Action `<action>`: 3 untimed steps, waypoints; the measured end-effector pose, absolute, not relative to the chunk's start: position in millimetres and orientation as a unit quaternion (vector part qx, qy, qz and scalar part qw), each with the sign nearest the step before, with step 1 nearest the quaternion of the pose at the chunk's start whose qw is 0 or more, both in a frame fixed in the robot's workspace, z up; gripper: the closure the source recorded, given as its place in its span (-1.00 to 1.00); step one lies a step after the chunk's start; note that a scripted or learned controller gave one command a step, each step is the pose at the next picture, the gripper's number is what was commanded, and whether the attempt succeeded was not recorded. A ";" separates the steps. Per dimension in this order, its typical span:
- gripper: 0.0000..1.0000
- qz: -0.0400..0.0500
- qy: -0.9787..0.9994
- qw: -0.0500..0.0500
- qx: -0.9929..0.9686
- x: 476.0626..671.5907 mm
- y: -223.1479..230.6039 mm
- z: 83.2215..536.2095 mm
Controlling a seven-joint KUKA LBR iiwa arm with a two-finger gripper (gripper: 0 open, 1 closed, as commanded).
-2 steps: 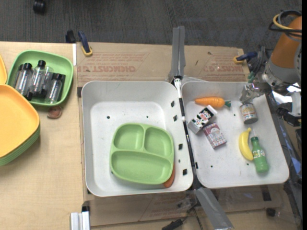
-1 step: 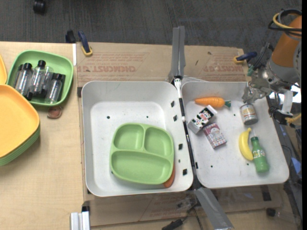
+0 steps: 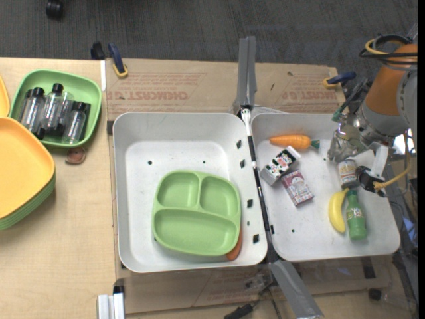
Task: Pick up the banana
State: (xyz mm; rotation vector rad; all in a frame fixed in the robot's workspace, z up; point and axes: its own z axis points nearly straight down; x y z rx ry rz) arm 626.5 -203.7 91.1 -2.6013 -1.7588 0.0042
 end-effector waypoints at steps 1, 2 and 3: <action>1.00 0.002 -0.416 0.001 -0.909 596.9 -196.4 103.8; 1.00 0.002 -0.278 0.001 -0.961 588.7 -184.2 98.4; 1.00 0.002 -0.167 0.000 -0.986 604.4 -175.6 104.3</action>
